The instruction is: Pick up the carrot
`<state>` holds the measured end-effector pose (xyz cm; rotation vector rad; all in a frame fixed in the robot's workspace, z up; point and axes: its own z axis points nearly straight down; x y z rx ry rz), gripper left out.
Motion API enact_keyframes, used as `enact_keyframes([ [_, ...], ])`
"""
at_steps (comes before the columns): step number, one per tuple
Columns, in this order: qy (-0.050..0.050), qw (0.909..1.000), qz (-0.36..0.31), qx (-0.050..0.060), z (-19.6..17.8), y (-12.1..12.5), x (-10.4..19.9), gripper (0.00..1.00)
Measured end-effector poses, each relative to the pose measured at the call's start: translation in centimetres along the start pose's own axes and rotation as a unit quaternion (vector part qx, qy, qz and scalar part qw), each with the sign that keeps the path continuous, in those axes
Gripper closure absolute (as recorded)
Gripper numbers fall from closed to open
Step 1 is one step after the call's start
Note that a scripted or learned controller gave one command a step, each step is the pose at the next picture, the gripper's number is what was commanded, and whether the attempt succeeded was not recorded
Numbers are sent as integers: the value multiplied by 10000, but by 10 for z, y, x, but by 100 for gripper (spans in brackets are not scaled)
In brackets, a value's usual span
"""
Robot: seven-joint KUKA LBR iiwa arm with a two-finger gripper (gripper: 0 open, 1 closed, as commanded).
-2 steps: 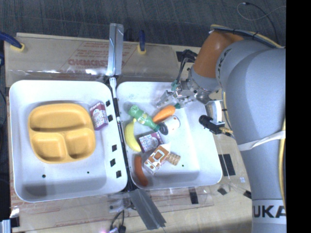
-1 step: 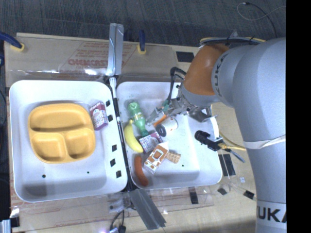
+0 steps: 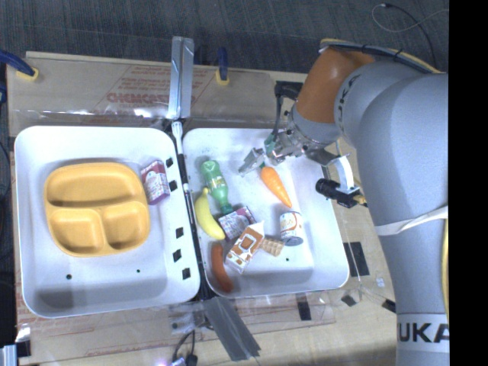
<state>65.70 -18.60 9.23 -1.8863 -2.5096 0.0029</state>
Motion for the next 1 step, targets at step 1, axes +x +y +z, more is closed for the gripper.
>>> enact_keyframes([
  [1,-1,10000,-24,1,-11,1,1,100],
])
